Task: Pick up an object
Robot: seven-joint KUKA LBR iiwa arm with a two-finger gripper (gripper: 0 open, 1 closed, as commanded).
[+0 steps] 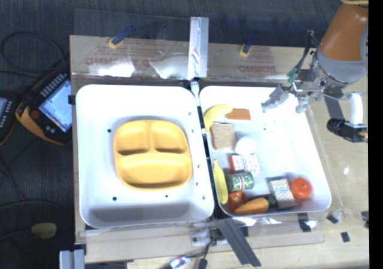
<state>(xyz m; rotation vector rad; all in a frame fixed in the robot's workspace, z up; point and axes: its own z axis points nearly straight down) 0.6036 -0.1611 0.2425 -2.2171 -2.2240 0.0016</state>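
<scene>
My gripper hovers over the far right part of the right bin, fingers spread open with nothing between them. The food items lie below and to its left: a banana, an orange block, a bread slice and a white egg. Nearer the front edge are a red-and-white box, a small can, a carrot, a patterned box and a tomato. The closest item, the orange block, lies well apart from the fingers.
The left bin holds a yellow divided tray. A metal divider stands between the bins at the back. A handheld pendant lies off the bench at left. The right bin's floor under the gripper is bare.
</scene>
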